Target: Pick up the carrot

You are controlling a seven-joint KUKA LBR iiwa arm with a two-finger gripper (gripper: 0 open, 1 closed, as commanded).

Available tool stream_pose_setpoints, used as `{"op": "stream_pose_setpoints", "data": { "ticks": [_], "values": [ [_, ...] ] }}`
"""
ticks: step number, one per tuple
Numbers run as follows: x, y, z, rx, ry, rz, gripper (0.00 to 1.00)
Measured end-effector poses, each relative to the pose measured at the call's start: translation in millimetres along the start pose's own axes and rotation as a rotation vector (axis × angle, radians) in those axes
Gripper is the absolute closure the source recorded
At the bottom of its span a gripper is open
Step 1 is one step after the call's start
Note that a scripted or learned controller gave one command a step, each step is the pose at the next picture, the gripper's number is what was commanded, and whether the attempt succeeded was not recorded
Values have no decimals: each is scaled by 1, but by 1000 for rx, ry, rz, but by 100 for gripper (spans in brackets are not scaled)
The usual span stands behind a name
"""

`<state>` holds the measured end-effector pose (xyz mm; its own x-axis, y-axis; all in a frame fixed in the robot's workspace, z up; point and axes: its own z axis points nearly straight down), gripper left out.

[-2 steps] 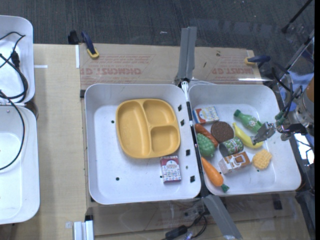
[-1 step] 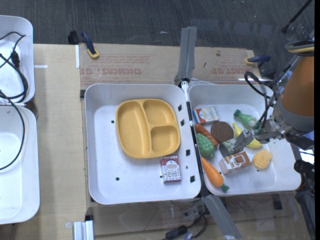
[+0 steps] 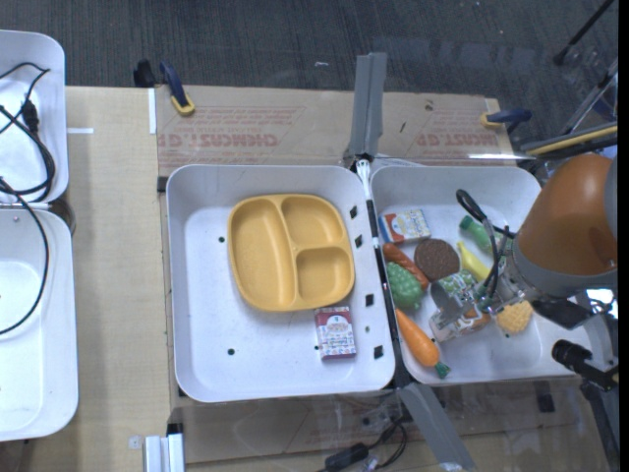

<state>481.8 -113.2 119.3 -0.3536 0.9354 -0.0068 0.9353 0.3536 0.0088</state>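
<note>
The carrot (image 3: 417, 336) is orange with a small green tip and lies at a slant near the front left corner of the right bin (image 3: 511, 362). My gripper (image 3: 457, 315) hangs low over the middle of that bin, just right of and slightly behind the carrot's thick end, among other toy foods. The arm's orange band (image 3: 578, 214) rises behind it on the right. I see nothing that is clearly held, and the carrot rests on the bin floor.
Packed around the gripper are a green bumpy vegetable (image 3: 403, 285), a brown round patty (image 3: 436, 259), a banana (image 3: 474, 262), a yellow corn piece (image 3: 514, 316) and a small carton (image 3: 405, 226). The left bin (image 3: 197, 352) holds a yellow divided plate (image 3: 292, 252) and a small red box (image 3: 335, 332).
</note>
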Motion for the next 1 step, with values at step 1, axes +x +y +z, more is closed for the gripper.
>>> {"op": "stream_pose_setpoints", "data": {
  "ticks": [1],
  "values": [
    [-69,-15,13,-21,8,143,0]
  ]
}}
